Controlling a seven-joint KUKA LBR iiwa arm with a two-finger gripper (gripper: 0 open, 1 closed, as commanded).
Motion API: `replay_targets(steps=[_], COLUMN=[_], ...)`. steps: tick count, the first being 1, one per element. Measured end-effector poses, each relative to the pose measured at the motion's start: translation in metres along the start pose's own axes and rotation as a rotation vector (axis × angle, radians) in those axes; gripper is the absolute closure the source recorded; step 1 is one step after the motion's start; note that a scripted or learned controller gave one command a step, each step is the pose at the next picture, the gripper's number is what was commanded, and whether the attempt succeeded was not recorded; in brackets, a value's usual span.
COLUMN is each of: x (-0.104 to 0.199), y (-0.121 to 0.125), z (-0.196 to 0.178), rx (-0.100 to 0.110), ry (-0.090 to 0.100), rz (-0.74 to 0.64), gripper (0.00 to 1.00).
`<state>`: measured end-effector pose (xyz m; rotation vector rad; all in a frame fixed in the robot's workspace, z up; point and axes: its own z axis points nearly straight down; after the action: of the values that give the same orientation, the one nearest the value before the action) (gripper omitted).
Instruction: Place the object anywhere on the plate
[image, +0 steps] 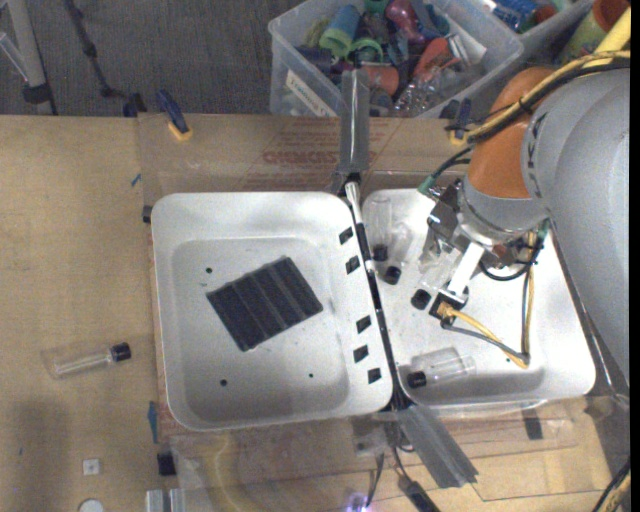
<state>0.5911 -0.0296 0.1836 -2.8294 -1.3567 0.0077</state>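
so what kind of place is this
Probably a robotics lab test bench: a grey robot arm hangs over the right bin, a left bin sits alongside, and a clear tub of assorted objects stands behind.

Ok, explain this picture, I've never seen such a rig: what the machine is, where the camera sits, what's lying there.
One camera fixed above the bench looks down at a slant. The grey and orange machine at right is a robot arm; its gripper hangs over the right bin. That bin has clear black-capped tubes: a front vial lying down and a second vial by the divider. The left bin holds a dark ribbed plate. A stray vial lies on the bench. Whether the gripper holds anything, I cannot tell.
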Motion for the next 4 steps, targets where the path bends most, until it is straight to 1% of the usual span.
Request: replay_targets(steps=[1, 2, 3, 4], x=[0.073, 0.174, 0.214, 0.241], y=[-0.016, -0.044, -0.1, -0.105], z=[-0.029, -0.035, -0.068, -0.137], rx=[-0.004, -0.005, -0.005, -0.005], ry=[0.001, 0.002, 0.003, 0.007], rz=[-0.051, 0.104, 0.057, 0.534], gripper=[1.0, 1.0, 1.0, 1.0])
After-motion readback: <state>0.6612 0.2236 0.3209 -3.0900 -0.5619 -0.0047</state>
